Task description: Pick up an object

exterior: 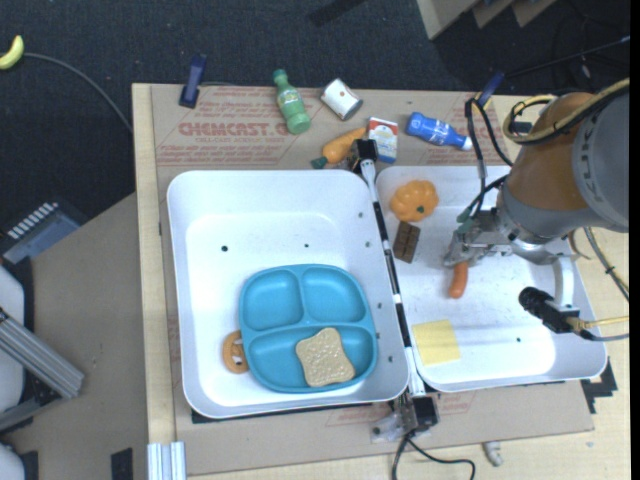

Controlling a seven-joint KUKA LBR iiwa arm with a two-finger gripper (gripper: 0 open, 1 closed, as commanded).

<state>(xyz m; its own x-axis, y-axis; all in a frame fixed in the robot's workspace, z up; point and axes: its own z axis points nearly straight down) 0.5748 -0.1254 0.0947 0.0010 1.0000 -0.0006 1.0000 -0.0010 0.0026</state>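
Now I see my gripper (468, 251) low in the right bin (500, 368), just above a thin orange carrot (457, 281); its finger state I cannot tell. At 10 o'clock from the carrot lie a round pumpkin (414, 198) and a brown block (406, 240). At 7 o'clock lies a flat yellow square (436, 342). The bench (230, 128) is cardboard-brown.

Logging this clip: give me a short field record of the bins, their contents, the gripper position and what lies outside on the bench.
left bin: blue divided plate with a toast slice; pretzel beside the plate
right bin: toy pumpkin, brown block, orange carrot-like piece, yellow square
gripper: low over the right bin, just above the carrot-like piece
grasp: cannot tell
bench behind bins: green bottle, blue bottle, small carton
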